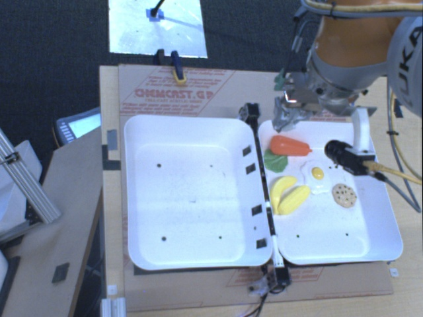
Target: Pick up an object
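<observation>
The right bin holds an orange carrot with a green top, a yellow banana, a fried egg and a round cookie. My gripper hangs over the bin's far left corner, just above and behind the carrot. Nothing shows between its fingers. The arm's grey body and orange band fill the upper right.
The left bin lies beside the right one, with black clips along the shared edge. A black cylindrical fixture with a cable sits over the right bin's far side. A cardboard sheet lies under both bins.
</observation>
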### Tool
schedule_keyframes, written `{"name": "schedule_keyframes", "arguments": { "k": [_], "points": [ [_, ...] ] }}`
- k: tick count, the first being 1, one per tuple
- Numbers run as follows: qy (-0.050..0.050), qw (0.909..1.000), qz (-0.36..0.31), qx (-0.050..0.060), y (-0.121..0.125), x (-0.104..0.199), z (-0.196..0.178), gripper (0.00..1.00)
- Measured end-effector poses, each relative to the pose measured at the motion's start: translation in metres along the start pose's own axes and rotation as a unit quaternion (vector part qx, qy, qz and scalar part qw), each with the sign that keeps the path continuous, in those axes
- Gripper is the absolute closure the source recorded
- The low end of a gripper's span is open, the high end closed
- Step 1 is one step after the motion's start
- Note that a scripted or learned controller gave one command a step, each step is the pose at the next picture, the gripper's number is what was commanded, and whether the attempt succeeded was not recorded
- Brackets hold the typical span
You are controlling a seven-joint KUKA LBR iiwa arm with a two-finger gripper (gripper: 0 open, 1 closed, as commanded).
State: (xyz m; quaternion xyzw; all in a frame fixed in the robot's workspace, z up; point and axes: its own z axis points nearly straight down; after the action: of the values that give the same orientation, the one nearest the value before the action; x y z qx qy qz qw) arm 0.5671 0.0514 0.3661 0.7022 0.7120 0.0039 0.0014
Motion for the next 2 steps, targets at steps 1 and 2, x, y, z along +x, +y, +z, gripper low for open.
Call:
{"name": "schedule_keyframes", "arguments": {
  "k": [1,2],
  "points": [
    [0.0,1.0,0.0,0.002,-0.021,0.085,-0.012,1.0],
    [0.0,1.0,0.002,0.0,-0.03,0.143,-0.076,1.0]
  ]
}}
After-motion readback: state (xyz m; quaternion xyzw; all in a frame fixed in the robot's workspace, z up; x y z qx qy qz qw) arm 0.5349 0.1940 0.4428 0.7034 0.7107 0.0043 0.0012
